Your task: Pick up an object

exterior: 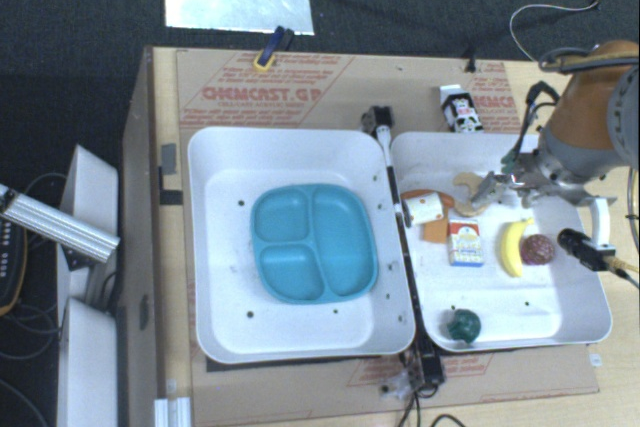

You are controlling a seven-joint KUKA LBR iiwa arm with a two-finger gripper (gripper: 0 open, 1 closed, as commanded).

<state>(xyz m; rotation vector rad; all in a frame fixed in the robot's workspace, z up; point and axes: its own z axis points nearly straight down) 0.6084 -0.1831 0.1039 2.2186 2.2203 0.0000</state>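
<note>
Banana (513, 247), the nearest graspable item to the gripper (497, 185), lies in the right bin (590, 315) toward its right wall, about midway between the bin's far and near edges. Its long axis runs roughly far-to-near, slightly bowed, one tip toward the far edge and the other toward the near edge. A dark red round object (537, 249) touches its right side; a small carton (465, 243) lies just beside it on the left. The gripper hangs low over the far part of the bin, near a tan curved piece (468, 185); whether its fingers are apart or together cannot be told. Likely failures: closing along the banana's length rather than across it, or nudging the crowded neighbours so the fruit rolls away.
</note>
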